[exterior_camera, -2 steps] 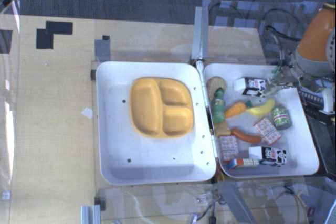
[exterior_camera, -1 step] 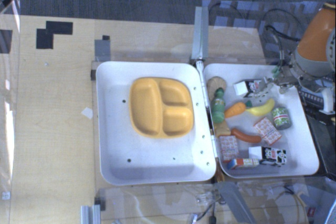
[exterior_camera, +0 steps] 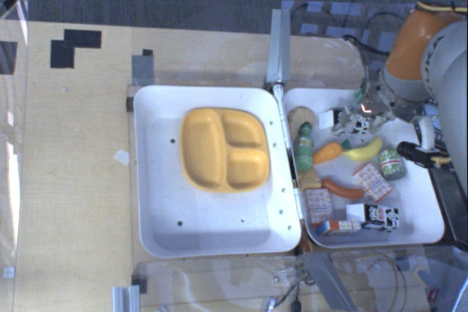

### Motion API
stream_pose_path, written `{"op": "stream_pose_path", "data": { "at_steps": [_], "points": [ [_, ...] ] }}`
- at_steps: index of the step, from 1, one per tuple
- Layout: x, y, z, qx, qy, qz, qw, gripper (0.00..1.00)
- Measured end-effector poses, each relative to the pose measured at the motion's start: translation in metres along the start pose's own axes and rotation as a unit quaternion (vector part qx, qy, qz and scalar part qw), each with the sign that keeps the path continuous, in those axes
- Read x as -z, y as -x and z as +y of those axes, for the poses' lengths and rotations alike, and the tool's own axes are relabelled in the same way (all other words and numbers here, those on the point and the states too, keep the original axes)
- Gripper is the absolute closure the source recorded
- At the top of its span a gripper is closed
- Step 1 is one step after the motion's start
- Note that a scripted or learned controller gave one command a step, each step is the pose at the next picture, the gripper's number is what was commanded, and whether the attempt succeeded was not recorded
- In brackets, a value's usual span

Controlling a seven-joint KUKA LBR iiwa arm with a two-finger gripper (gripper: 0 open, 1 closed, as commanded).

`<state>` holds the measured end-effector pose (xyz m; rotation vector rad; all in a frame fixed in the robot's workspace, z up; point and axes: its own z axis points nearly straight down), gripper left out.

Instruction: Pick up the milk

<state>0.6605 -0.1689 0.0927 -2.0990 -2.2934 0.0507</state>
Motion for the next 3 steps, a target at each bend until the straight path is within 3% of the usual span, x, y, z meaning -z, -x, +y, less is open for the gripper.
{"op": "stream_pose_path", "data": {
  "at_steps": [1,2,3],
  "points": [
    [0.008,-0.002,-0.002,0.003,-0.006,0.002,1.0,1.0],
    [0.124,-0.041,0.009,0.006,0.026,-0.002,0.9996,1.0],
    [0.062,-0.006,0.001,-0.047,0.024,0.0,0.9986,1.0]
  ]
}}
